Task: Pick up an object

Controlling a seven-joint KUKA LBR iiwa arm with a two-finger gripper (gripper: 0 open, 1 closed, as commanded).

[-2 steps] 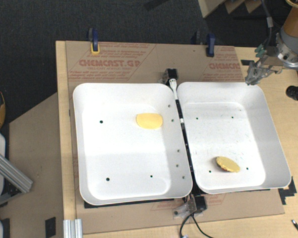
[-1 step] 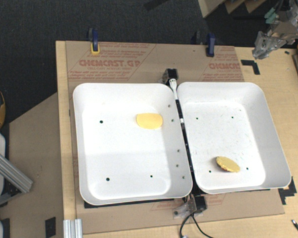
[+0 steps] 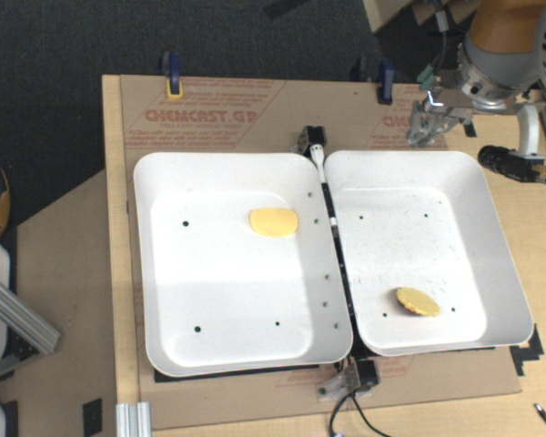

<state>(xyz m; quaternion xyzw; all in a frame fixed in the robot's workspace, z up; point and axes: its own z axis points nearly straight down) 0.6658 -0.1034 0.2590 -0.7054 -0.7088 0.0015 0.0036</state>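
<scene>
A flat pale-yellow oval object [image 3: 274, 222] lies in the left bin [image 3: 164, 244], toward its upper middle. A darker yellow oval object [image 3: 418, 301] rests in the right bin [image 3: 491, 235], near its front edge. My gripper [image 3: 427, 127] hangs at the top right, above the back rim of the right bin, well clear of both objects. Nothing shows between its fingers.
The two white bins sit side by side on a brown board [image 3: 209, 112], held by blue clamps [image 3: 172, 73] at the back. A black fitting [image 3: 313, 139] sits between the bins at the back. Cables [image 3: 355, 399] trail off the front.
</scene>
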